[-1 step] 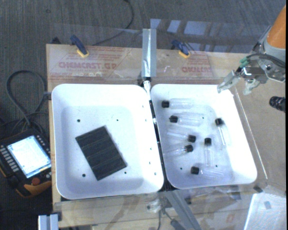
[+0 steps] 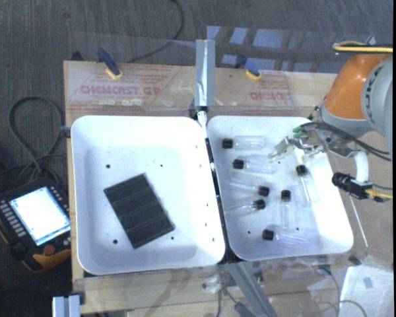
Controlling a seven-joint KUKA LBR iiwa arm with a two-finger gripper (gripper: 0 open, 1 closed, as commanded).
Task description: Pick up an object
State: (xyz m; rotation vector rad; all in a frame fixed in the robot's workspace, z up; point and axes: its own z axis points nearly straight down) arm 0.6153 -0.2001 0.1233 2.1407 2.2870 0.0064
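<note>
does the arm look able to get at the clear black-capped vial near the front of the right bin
Probably yes. The gripper hangs over the back of the right white bin, and the clear vial with a black cap lies in the open with nothing on top of it, other vials only nearby.

A robotics laboratory test cell, seen from above: a wooden bench (image 2: 277, 88) stands on dark grey carpet (image 2: 46, 25), its top covered by a clear sheet held at the far edge with blue and yellow clamps (image 2: 109, 63). Two shallow white bins (image 2: 79, 197) sit side by side on it. A teach pendant (image 2: 33, 218) with a lit screen lies on the floor off the bench's left edge, its black cable (image 2: 26, 121) looping beside it. An industrial arm (image 2: 360, 91), grey and orange, reaches in at the bench's right edge.
</note>
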